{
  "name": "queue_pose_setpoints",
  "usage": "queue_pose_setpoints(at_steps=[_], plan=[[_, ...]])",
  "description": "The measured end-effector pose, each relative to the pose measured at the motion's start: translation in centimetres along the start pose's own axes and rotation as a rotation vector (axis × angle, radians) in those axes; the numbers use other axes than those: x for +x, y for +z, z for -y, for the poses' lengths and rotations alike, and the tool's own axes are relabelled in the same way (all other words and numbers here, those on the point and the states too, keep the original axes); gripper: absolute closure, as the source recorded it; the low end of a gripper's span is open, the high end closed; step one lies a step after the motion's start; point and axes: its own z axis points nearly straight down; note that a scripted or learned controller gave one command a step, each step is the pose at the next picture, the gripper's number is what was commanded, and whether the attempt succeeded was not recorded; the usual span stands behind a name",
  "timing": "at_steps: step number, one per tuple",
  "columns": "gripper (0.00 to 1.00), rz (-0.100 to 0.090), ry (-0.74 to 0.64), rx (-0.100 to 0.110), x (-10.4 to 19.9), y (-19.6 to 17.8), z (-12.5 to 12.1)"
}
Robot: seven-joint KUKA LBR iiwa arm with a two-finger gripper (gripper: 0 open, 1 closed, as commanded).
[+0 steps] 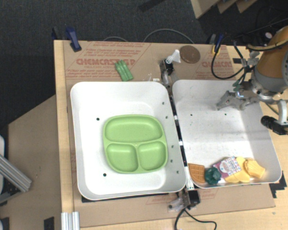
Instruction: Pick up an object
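Gripper (236, 98) over far part of right bin (201, 128), fingers spread apart, nothing between them. Toy pile (228, 170) lies at bin's near edge, well apart from gripper.

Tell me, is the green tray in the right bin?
No, the green tray lies in the left bin.

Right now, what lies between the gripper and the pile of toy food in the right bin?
In the camera view, only bare white bin floor separates the gripper from the toy food pile.
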Motion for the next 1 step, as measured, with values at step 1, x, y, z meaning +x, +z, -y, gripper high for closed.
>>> queue_pose_setpoints(at_steps=[1], plan=[[0.00, 0.000, 0.002, 0.003, -0.05, -0.13, 3.15]])
